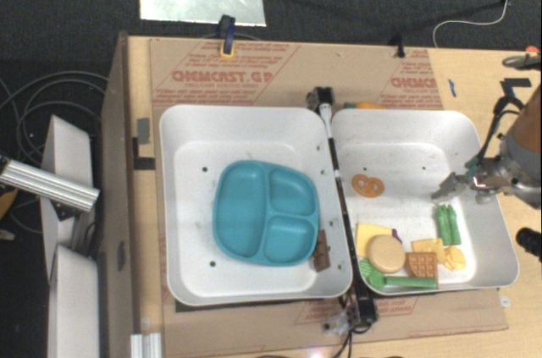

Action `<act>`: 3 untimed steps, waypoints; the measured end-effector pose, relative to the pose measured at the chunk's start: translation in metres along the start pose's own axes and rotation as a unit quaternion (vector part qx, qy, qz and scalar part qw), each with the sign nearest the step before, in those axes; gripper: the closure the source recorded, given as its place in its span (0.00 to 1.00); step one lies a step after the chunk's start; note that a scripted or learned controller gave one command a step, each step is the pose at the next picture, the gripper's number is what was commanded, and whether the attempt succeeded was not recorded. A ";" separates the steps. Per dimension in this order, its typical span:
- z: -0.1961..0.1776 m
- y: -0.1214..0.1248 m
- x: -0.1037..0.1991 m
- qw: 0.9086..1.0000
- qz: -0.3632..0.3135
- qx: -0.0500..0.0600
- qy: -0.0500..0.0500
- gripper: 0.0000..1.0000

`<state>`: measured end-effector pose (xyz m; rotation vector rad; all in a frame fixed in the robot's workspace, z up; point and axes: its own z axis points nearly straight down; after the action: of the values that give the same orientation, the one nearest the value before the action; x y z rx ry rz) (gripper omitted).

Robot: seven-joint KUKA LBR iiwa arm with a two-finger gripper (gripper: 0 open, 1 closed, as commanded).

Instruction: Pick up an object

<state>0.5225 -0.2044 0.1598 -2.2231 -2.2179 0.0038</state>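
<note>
The likeliest target is the green stick-shaped toy, lying lengthwise near the right wall of the right bin, since it sits just below the pincer. That is a judgement from closeness alone; the task names no particular object. Beside the green piece, toward the bin's near edge, a cluster of toy food is crowded together: a yellow wedge, a round tan bun resting partly on it, a brown waffle square, small yellow pieces and a long green pod along the rim. They look heaped at the low near side, as things do that have been dropped loosely into a bin. A small pretzel lies apart on bare floor in the middle, the easiest piece to reach cleanly.

The left bin carries a teal divided plate, with a small brown item at the divider beside it. Both bins rest on cardboard covering the tabletop.

The pincer comes in from the right, low over the right bin, its grey tip pointing left above the green piece. Nothing is visibly between its fingers, and I cannot tell how far apart they stand.
</note>
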 end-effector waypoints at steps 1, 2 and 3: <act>0.046 -0.004 0.002 1.000 -0.001 -0.001 0.001 0.00; 0.077 -0.016 -0.002 1.000 -0.001 -0.001 0.001 0.00; 0.072 0.126 0.000 1.000 -0.007 -0.010 -0.002 0.00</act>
<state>0.6483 -0.2043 0.0876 -2.2197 -2.2451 -0.0142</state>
